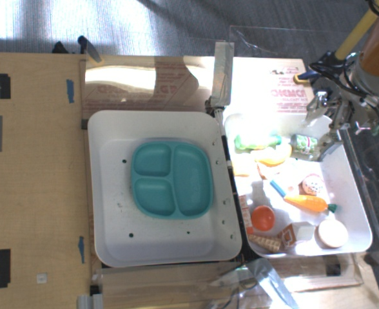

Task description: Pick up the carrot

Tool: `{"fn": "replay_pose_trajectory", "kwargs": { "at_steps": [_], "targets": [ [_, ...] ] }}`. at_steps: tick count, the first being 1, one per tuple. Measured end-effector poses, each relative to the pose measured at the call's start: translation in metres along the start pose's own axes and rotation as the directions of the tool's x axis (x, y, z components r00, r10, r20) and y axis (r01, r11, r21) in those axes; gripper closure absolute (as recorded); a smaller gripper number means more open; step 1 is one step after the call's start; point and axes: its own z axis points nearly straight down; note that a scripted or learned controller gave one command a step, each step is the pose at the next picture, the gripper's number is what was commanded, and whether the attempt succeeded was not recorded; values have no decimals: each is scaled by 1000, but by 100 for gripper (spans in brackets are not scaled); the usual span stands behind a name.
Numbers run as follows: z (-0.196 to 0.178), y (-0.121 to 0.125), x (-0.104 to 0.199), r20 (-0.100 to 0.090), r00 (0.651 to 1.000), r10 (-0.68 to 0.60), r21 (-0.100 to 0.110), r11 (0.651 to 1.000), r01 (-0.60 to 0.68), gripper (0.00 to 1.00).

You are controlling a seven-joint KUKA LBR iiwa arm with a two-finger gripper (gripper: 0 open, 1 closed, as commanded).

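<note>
Carrot [307,203] lying on its side in the right bin [360,201], toward the right wall, orange body pointing left, green tip at right. Just beside a round speckled piece [313,185] above and a white disc [332,232] below. Claw [328,124] hovering over the bin's upper right corner, well apart from the carrot. Teal divided plate [173,178] in the left bin [106,192].

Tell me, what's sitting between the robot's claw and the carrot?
In the camera view, between the gripper up top and the carrot lies bare white bin floor, with a small round pink-speckled toy just above the carrot.
</note>
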Motion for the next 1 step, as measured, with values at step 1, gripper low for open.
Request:
{"fn": "replay_pose_trajectory", "kwargs": {
  "at_steps": [1],
  "targets": [
    [162,3,19,9,966,-257,3,966,257,0]
  ]
}}
